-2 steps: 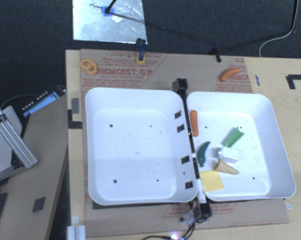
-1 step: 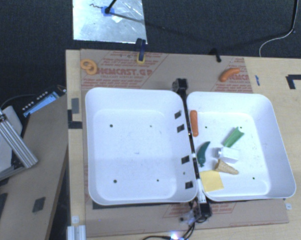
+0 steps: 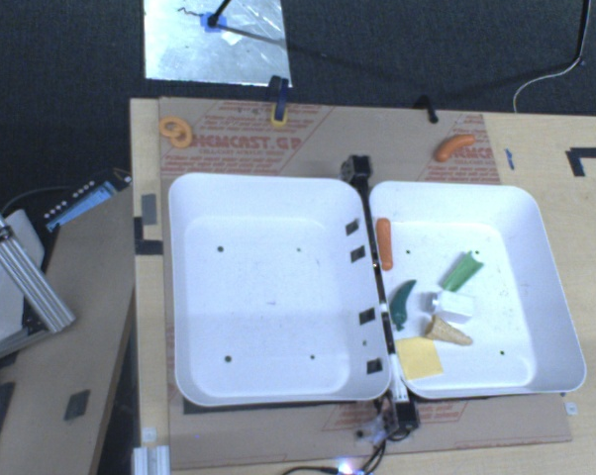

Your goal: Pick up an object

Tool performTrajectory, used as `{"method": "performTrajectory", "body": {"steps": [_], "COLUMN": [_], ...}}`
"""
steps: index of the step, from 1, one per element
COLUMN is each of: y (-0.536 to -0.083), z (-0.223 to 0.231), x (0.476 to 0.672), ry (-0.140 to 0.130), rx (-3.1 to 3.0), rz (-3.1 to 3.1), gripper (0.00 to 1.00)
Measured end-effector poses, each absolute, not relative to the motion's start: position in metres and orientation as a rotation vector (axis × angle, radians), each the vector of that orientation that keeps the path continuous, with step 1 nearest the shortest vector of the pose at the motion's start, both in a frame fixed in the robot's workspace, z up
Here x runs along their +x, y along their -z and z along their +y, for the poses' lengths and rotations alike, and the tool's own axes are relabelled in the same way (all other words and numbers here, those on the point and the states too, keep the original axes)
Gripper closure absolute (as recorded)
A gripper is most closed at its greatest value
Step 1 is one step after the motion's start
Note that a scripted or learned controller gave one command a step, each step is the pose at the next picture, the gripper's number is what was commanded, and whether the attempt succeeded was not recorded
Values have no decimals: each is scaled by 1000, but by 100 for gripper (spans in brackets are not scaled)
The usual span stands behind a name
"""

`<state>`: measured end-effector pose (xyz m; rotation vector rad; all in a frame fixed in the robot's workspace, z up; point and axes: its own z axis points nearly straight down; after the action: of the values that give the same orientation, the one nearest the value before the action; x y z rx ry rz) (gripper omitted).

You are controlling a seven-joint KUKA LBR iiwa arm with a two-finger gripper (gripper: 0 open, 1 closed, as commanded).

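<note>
The right bin (image 3: pixel 536 265) holds several small objects. An orange stick (image 3: pixel 384 241) lies along its left wall. A light green block (image 3: pixel 461 271) rests near the middle, with a dark green curved piece (image 3: pixel 402 303) to its lower left. A white block (image 3: pixel 454 306) sits beside a tan cone-shaped piece (image 3: pixel 448 332). A yellow square (image 3: pixel 420 358) lies at the bin's front left corner.
The left bin (image 3: pixel 268 285) stands beside the right one. On the cardboard behind the bins lie an orange ring (image 3: pixel 175 132), a yellow clip (image 3: pixel 278 115) and an orange sausage-shaped piece (image 3: pixel 454 147). A metal frame (image 3: pixel 21 275) stands at the left.
</note>
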<state>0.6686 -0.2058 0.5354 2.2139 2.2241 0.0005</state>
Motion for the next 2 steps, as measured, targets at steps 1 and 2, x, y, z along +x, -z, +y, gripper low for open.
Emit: {"method": "performTrajectory", "body": {"steps": [1,2], "y": [-471,-523], "z": [-138,-148], "x": [669,665], "ry": [1,-7], "rx": [2213,2214], "rz": [2235,2219], "gripper": [100,100]}}
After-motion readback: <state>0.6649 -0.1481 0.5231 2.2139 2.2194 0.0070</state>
